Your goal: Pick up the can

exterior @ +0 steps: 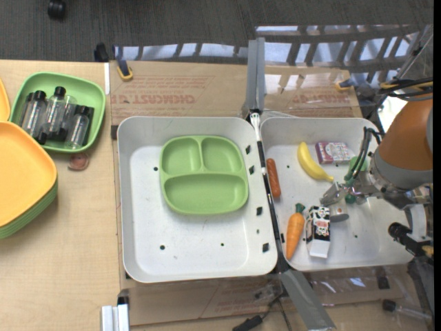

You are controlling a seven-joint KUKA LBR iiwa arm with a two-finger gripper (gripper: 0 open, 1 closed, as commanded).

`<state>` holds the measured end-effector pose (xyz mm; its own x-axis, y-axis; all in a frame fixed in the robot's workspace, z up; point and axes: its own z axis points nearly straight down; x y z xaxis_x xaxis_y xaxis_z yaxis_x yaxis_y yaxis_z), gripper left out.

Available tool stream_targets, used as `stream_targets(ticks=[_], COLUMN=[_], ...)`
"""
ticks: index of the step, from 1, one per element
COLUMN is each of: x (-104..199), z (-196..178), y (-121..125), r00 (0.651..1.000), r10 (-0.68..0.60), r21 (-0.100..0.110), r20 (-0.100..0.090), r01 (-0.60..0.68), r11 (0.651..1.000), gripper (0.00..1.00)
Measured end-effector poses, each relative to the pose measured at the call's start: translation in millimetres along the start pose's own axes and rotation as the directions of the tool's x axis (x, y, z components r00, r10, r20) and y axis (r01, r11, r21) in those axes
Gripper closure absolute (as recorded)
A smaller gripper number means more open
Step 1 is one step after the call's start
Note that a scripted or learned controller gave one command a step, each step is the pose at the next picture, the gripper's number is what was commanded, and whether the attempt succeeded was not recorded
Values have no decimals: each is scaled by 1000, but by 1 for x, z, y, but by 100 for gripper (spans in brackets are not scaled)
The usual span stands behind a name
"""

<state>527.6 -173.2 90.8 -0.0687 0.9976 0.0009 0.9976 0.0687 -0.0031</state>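
Note:
The can [333, 152], pink and purple with a white label, lies on its side at the back of the right bin [358, 254]. My gripper [336, 200] hangs low over the middle of that bin, in front of the can and well apart from it. It sits just right of a black-and-white milk carton [319, 230] and below the tip of a yellow banana [312, 163]. Nothing shows between the gripper and the can except the banana's end. The grey arm with its orange band [410, 147] comes in from the right.
In the right bin a reddish sausage [273, 178] lies along the left wall and a carrot [294, 233] lies beside the carton. The left bin [138, 205] holds a green divided plate [204, 174]. On the bench at left stand orange plates [24, 185] and a green tray of bottles [58, 112].

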Motion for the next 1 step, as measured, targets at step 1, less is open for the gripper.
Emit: stream_targets(ticks=[1], x=[20], z=[0], y=[6], r00=[1000], r10=[-24], r21=[0], r20=[0], r01=[24], r11=[1000], gripper=[0])
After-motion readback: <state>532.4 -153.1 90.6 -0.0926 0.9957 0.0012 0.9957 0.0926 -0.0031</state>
